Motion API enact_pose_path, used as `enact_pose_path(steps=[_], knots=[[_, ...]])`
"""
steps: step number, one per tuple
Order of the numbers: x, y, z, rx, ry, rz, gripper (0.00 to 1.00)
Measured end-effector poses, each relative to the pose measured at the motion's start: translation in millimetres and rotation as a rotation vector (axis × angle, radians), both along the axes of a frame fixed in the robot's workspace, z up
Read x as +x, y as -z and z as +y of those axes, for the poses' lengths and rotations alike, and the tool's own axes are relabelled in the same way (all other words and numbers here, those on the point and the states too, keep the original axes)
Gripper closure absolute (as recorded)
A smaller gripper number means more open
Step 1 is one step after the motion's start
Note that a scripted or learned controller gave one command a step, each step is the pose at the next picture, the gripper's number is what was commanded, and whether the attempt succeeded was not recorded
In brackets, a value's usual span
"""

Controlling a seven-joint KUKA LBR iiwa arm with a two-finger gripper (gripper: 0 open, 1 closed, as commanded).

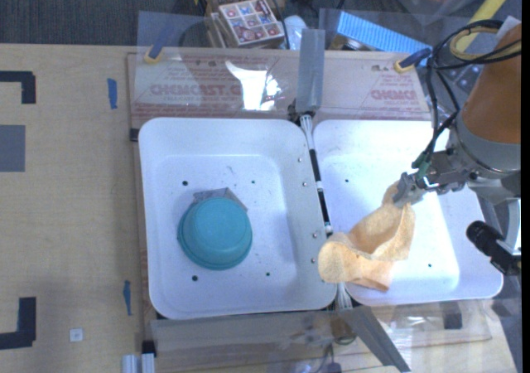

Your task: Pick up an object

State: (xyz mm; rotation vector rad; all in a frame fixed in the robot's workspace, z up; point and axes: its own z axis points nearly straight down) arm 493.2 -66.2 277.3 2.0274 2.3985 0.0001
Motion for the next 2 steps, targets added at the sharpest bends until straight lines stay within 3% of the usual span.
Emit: enact_pose_path(steps=[1, 2], knots=[[39.8, 38.0, 25.2, 0.001, -0.291, 0.002, 1.00], [93.2, 40.3, 14.0, -0.001, 0.025, -0.003, 1.00]])
